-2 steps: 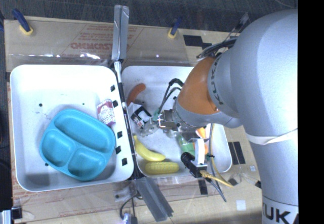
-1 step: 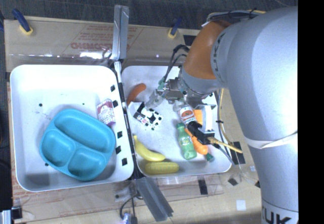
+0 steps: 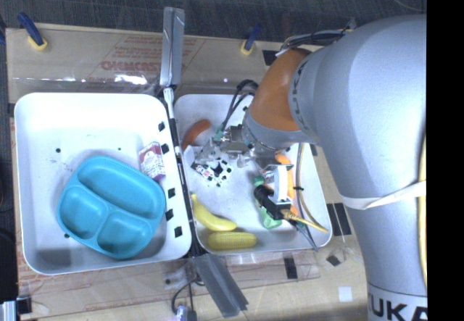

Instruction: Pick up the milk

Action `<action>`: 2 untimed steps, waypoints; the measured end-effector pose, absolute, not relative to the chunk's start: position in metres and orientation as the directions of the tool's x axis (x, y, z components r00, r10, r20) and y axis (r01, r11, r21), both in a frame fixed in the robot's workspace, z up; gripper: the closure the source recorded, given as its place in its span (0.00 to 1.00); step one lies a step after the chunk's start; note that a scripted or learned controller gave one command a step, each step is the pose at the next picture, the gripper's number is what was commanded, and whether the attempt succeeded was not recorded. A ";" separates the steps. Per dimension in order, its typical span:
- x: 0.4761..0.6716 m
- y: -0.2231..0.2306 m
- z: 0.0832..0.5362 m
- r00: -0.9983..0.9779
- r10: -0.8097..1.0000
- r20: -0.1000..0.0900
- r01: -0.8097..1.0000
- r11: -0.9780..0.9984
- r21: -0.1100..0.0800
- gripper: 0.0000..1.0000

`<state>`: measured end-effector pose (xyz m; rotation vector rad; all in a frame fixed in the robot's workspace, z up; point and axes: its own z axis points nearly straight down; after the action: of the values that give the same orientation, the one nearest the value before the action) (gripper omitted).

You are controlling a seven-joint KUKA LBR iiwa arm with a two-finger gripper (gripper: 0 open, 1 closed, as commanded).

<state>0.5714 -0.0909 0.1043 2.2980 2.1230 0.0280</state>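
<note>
Leaning against the smooth blue tray, a crumpled milk carton.

White capital letters "UKA", cut off at frame edge, on the grey robot arm base, bottom right – prob. part of brand name. Faint red print, several lines, on the tan cardboard sheet behind the white bins, top left; too blurred to read. Small pink-and-white printed packet in left bin next to the blue divided plastic tray has some label print, illegible. Black-and-white patterned small item in right bin shows marks, not readable as text. No numbers or signs legible elsewhere
</note>
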 end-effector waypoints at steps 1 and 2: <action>0.576 -0.090 0.118 0.070 0.998 0.004 0.997 -0.070 0.032 1.00; 0.576 -0.091 0.117 0.071 0.998 0.003 0.997 -0.071 0.031 0.00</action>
<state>0.5760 -0.0907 0.1174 2.2836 2.1277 0.0368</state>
